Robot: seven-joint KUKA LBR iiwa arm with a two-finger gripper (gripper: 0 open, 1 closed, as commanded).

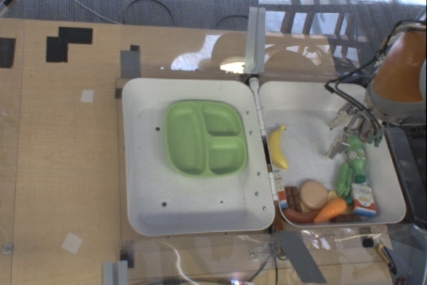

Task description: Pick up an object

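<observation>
The green bottle [356, 160] lies in the right bin [303, 123] at its 3 o'clock side, directly under the pincer [352, 137]. Pincer spread cannot be determined. Descend vertically, centre on the bottle, avoid the adjacent carton [363, 199].

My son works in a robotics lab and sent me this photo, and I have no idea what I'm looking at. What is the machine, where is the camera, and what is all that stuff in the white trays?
The single camera hangs above a wooden bench and looks down at a slant. The orange and grey shape at the right edge is the robot arm; its gripper, a two-finger claw, hangs over the right bin. That bin holds toy food: a banana near its left wall, a green bottle just below the gripper, then a carrot, a small carton and a round tan piece along the near edge. The left bin holds a green divided plate. Whether the gripper has hold of anything is too unclear to say from this angle.
</observation>
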